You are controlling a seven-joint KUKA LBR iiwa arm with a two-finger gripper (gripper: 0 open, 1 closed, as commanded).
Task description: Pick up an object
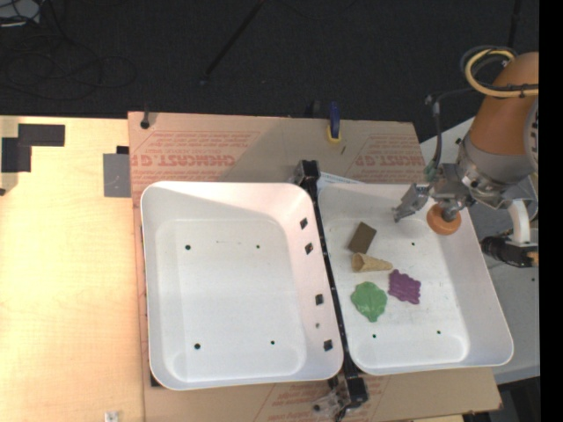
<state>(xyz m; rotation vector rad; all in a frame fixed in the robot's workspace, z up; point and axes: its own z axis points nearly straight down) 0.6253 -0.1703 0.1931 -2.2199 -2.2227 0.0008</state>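
At the left of the frame we saw a pale wooden bench top (62, 262) with dark rectangular patches near its upper left. Next came the left bin (167, 236), a smooth, shallow white tray with rounded corners and small dark holes in its floor. The right bin (475, 323) sat just beside it, both on printed brown cardboard (220, 152).

In the right bin lay a brown block (362, 236), a tan cone (371, 265) below it, a lumpy green piece (369, 300) and a crinkled purple piece (405, 286), all near one another at the bin's centre; their materials were hard to make out.

At upper right the gripper (420, 202) hung over the bin's far edge, its fingers blurred, so we could not tell their spread. An orange ball (444, 220) sat just beside it. The arm (501, 121) was cut off at the right edge.
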